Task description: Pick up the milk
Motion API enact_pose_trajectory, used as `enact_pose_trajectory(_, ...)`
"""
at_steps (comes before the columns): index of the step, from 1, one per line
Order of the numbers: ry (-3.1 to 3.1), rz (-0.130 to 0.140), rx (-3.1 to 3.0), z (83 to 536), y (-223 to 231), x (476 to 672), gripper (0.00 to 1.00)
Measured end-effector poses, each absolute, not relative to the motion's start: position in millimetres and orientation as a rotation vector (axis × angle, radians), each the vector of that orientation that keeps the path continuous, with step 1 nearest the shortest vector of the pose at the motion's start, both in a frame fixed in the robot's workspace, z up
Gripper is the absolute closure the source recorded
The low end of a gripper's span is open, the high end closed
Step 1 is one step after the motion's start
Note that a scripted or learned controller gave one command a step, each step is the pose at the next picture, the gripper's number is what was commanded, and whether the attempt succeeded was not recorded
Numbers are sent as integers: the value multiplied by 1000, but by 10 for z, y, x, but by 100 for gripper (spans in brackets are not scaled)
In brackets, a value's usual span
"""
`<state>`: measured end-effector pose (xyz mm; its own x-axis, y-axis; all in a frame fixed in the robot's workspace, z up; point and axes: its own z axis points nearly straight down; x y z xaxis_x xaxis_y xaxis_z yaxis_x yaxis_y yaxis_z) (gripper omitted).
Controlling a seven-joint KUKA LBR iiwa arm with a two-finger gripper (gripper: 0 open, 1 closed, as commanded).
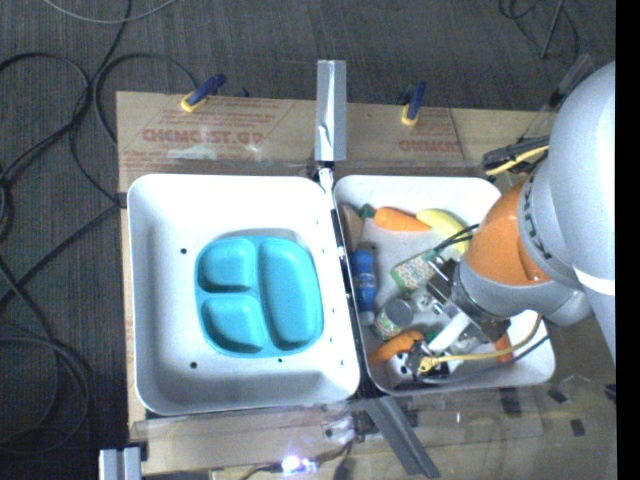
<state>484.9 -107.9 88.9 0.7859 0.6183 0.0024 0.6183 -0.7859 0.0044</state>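
The gripper (432,346) was down in the clutter, right of the blue bottle (362,276) and nearer the camera. Open or closed, I couldn't tell. The milk (378,236), by my reckoning, was the pale carton just beyond the blue bottle, tucked against a carrot (400,219). The gripper needed lifting clear, centring over that carton, then a straight drop across its narrow sides.

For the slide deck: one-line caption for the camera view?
KUKA arm's gripper over cluttered right bin; blue tray lies in left bin.
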Motion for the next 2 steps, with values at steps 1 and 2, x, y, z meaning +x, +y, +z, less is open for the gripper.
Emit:
enact_pose_trajectory(1, 1072, 12, 2959, 892, -1766, 5086, 0)
enact_pose_trajectory(2, 1254, -8, 2880, 974, -1718, 6116, 0)
